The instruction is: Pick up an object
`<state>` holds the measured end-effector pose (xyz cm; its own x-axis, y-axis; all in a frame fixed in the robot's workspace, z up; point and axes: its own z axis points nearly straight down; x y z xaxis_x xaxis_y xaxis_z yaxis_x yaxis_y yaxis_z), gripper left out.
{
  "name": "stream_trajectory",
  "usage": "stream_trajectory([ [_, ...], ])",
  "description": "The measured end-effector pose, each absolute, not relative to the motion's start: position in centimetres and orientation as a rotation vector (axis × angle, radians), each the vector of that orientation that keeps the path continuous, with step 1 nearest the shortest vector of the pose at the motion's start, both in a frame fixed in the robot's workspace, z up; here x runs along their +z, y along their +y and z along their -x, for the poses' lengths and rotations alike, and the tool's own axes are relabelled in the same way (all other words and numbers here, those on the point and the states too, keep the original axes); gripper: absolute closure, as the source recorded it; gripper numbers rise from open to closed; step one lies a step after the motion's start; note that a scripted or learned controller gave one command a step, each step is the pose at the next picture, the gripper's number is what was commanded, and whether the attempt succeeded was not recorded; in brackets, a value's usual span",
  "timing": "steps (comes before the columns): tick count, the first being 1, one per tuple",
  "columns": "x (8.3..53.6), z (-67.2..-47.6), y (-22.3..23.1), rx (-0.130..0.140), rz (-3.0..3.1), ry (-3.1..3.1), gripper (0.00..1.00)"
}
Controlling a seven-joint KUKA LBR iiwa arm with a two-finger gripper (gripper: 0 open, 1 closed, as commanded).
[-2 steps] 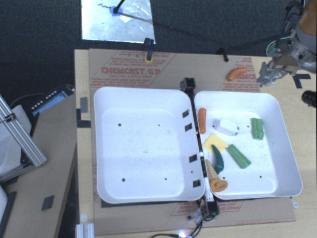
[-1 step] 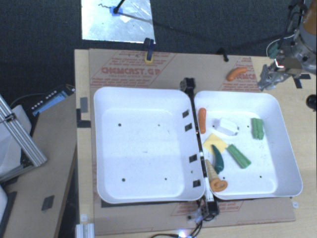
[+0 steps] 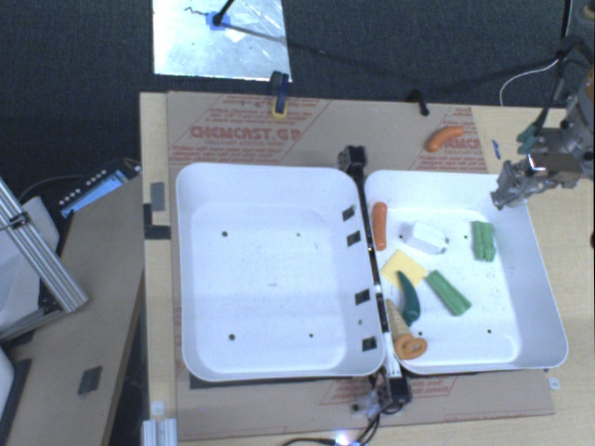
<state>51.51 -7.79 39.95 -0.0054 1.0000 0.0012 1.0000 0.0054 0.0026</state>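
Note:
The right bin (image 3: pixel 535 277) holds several small things: an orange sausage (image 3: pixel 379 224) by the left wall, a white block (image 3: pixel 426 239), a yellow wedge (image 3: pixel 403 268), a teal curved piece (image 3: pixel 409 297), two green pieces (image 3: pixel 482 241) (image 3: pixel 448 292), and a tan cone with an orange end (image 3: pixel 405 336) near the front. My gripper (image 3: pixel 511 191) hangs above the bin's far right corner, apart from all of them. Nothing shows between its fingers.
The left bin (image 3: pixel 200 193) sits beside it, joined along a black clipped divider (image 3: pixel 364 249). Another orange sausage (image 3: pixel 444 138) lies on the cardboard behind the right bin. A blue-yellow clamp (image 3: pixel 279 96) stands at the back edge.

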Motion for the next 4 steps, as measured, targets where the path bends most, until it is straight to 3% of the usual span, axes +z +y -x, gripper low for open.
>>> stream_trajectory([
  [1,42.0,-48.7,-5.5,0.004,-2.212,2.227,1.0],
  [2,42.8,-51.8,-3.7,0.004,-2.213,2.226,1.0],
  [3,45.0,-48.6,-1.8,0.005,-2.213,2.226,1.0],
  [4,44.7,-48.7,0.5,0.006,-2.213,2.226,1.0],
])
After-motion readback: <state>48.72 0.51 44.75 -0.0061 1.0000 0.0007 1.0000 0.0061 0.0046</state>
